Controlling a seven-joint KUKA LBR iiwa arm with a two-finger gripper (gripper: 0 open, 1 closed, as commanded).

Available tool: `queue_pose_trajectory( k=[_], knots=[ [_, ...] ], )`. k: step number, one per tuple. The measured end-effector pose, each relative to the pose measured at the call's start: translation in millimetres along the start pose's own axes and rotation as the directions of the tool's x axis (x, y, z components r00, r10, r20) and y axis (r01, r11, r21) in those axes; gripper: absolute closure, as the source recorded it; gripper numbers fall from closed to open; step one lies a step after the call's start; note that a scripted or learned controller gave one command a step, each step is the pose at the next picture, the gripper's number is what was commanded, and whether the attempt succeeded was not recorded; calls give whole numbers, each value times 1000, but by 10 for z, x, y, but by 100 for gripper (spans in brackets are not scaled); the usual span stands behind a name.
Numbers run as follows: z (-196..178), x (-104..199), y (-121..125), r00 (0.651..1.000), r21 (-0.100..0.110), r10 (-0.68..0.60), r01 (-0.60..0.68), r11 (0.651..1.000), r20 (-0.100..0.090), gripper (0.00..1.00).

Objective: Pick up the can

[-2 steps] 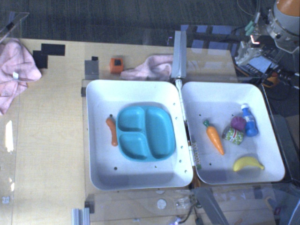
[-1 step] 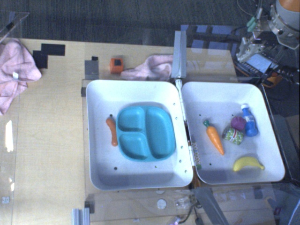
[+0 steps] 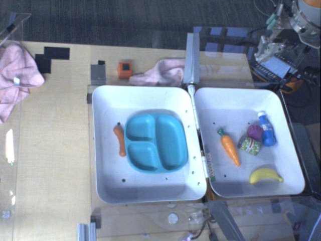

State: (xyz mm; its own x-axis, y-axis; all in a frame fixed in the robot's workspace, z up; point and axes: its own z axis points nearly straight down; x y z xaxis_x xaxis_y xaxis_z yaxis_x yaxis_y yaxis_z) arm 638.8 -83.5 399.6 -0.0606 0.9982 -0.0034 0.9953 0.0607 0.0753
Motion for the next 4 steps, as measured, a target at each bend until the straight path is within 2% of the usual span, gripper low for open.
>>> queue_pose_trajectory(
  k=[2, 3, 4],
  knots=[
    [-235, 9, 54, 1000, -15, -11, 11, 1000, 4, 100],
    [-234, 9, 54, 1000, -15, -12, 12, 1000, 4, 0],
    [-351, 13, 80, 1000, -23, -17, 17, 1000, 6, 100]
  ],
)
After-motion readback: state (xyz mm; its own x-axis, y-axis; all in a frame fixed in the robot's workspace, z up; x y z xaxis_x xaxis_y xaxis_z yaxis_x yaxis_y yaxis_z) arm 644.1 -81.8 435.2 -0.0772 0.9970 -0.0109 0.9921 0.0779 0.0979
